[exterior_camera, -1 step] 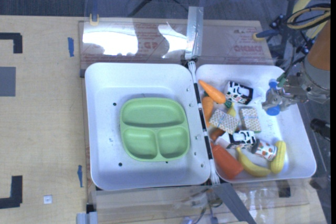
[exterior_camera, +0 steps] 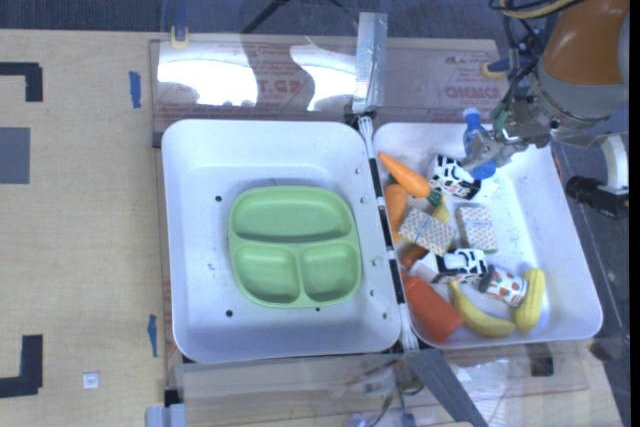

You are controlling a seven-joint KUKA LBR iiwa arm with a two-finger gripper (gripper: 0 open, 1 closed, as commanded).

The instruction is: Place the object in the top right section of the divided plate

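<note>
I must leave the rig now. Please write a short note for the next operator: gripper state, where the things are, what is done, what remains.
Gripper: above the far part of the right bin, near the black-and-white cow toy; whether it holds anything cannot be seen.
Divided plate: green, in the left bin; all sections bare.
Right bin also holds a carrot, bananas and patterned packets.
Done: nothing placed yet.
Left: pick an object and put it in the plate's top right section.

Green divided plate [exterior_camera: 295, 245] flat in left bin, well left of end effector [exterior_camera: 487, 147], sections bare.
</note>
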